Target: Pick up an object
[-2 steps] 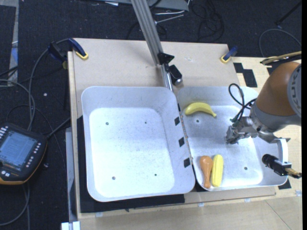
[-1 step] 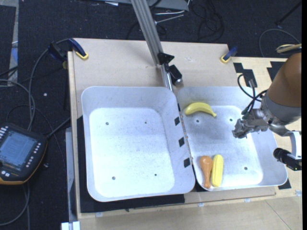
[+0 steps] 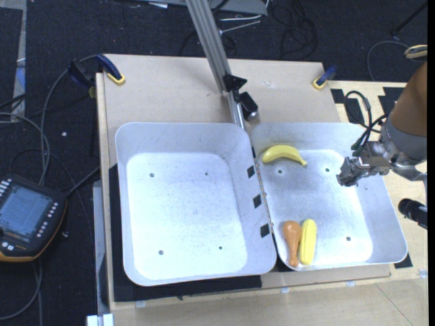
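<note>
One arm (image 3: 414, 124) cut off at right edge; jaws' state unclear

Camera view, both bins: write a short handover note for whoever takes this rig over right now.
Gripper: over the right bin's right side, nothing seen in it; whether it is open or shut can't be made out.
Things: banana at the right bin's far left; orange piece and yellow piece side by side at its near left.
Done: nothing picked up yet.
Left: choose one object, grasp and lift it.
</note>
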`<action>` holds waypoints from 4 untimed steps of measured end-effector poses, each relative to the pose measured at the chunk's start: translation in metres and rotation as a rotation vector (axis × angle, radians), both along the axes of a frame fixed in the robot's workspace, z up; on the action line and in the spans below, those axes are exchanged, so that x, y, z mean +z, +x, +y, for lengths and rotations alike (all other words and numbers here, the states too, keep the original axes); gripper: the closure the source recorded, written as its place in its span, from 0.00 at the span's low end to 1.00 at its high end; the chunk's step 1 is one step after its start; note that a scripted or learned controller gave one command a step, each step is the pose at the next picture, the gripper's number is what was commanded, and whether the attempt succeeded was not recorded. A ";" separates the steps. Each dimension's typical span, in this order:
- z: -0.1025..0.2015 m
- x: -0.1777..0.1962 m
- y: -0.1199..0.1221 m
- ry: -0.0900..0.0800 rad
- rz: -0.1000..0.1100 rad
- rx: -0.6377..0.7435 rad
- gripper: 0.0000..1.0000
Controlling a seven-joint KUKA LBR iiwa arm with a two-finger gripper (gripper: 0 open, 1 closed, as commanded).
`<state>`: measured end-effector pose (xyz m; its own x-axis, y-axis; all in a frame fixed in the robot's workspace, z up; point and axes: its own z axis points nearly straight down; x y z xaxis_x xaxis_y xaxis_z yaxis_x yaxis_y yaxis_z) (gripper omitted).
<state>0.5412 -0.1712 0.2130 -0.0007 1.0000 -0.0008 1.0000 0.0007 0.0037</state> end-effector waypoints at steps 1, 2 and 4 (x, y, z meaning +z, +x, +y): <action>0.000 0.018 0.000 0.000 0.002 0.000 1.00; 0.053 0.009 0.003 0.002 0.004 0.004 1.00; 0.159 0.014 0.004 0.002 0.003 0.004 1.00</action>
